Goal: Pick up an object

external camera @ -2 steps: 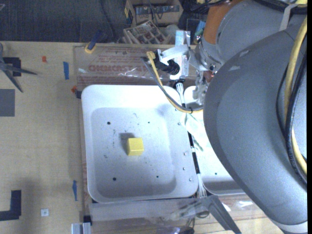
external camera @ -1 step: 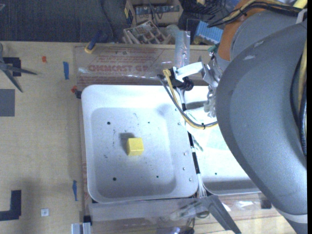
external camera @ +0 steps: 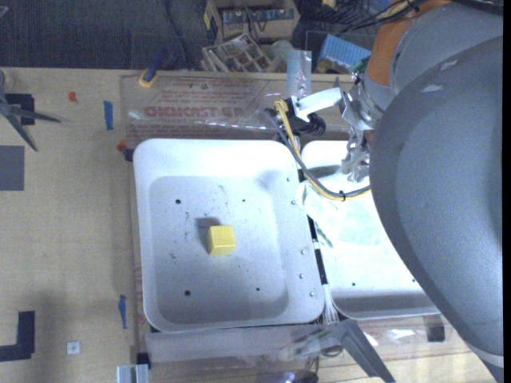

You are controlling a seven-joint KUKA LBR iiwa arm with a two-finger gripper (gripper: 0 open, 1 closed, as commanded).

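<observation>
Camera view, yellow block (external camera: 221, 239) in left bin (external camera: 160, 166), claw (external camera: 351, 162) well right, grip unclear

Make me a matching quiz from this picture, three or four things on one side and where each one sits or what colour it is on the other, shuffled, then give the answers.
Things:
1. block
2. left bin
3. arm
4. orange band

Descriptions:
A. grey, covering much of the right bin
B. yellow, on the left bin's floor
C. white, shallow, holding one item
D. near the picture's top, above the wrist

Pairs: 1-B, 2-C, 3-A, 4-D
</observation>
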